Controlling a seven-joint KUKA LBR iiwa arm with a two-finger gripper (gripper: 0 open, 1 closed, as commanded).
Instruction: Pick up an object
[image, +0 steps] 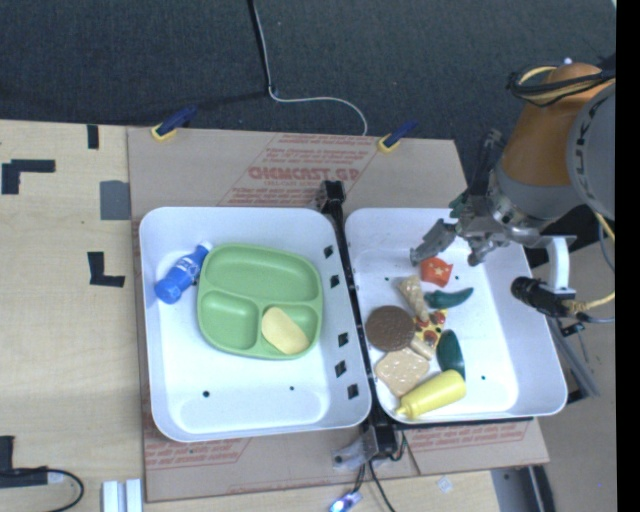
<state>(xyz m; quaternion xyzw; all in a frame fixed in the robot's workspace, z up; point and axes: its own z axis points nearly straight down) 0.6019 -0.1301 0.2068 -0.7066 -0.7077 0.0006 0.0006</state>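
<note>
Glossy plastic bins (170, 400); matt green tray (300, 272).

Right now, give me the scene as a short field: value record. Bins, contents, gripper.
left bin: green divided plate with a yellow piece in its right compartment; blue bottle beside the plate's left edge
right bin: red piece, brown round cookie, cracker, yellow bottle, green items
gripper: open, above the red piece, holding nothing

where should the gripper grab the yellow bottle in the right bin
Grip the yellow bottle across its wide body, coming straight down from above. It lies on its side, slanted, near the front wall of the right bin, with a cracker touching its left end, so close across the narrow width.
</note>
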